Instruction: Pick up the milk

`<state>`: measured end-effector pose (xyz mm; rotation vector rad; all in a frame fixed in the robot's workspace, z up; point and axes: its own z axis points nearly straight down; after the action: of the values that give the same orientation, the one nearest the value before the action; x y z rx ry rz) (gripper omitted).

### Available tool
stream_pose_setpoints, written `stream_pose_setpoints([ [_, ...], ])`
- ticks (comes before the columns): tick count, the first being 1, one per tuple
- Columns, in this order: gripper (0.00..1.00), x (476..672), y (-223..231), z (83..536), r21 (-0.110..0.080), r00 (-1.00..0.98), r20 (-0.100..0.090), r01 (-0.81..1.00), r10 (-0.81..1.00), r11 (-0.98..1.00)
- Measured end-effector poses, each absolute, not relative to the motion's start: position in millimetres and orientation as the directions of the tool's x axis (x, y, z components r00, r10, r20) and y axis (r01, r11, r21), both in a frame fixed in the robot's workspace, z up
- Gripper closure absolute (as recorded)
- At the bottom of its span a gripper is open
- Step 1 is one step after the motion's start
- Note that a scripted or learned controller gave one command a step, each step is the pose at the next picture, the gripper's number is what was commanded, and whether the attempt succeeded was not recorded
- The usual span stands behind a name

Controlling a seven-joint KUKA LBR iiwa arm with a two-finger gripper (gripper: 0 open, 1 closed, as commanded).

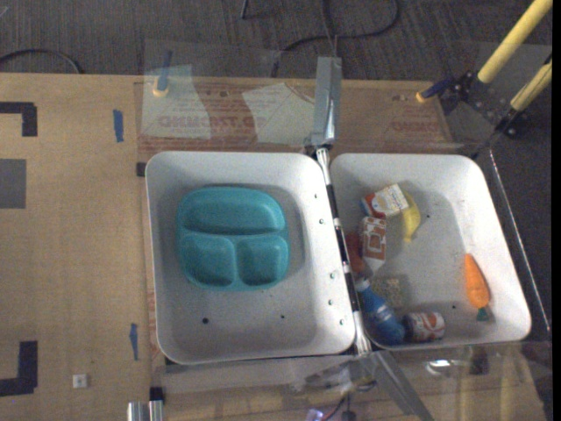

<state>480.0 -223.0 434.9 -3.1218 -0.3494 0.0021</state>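
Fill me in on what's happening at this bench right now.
Nothing is being handled at this moment. The milk carton lies in the right bin near its left wall, among a banana, a carrot, a blue bottle and a can. The left bin holds a teal divided tray. The pick has not begun.

Lab/test cell w/ a staged manipulation bench. Evidence: two white bins (316, 323) butted side by side on a cardboard-covered bench (70, 235); black marker squares (22, 119) and blue tape bits (118, 126) on the cardboard; loose black cables (359, 7) over grey carpet (131, 16); yellow-handled clamps (517, 33) on a stand at upper right. Contents are props, not household use: teal divided tray (232, 237) in left bin; toy food, e.g. carrot (476, 281), banana (410, 219), can (425, 325), in right bin.
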Motion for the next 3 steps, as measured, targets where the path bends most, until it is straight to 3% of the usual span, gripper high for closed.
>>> stream_pose_setpoints([
  [1, 0.00, 480.5, -222, 435, -0.001, 0.975, -0.002, 0.223, 0.223, -0.975],
  [2, 0.00, 479.5, -223, 314, -0.003, 0.972, -0.002, 0.235, 0.235, -0.972],
  [3, 0.00, 478.5, -223, 128, -0.004, 0.980, -0.003, 0.197, 0.197, -0.980],
])
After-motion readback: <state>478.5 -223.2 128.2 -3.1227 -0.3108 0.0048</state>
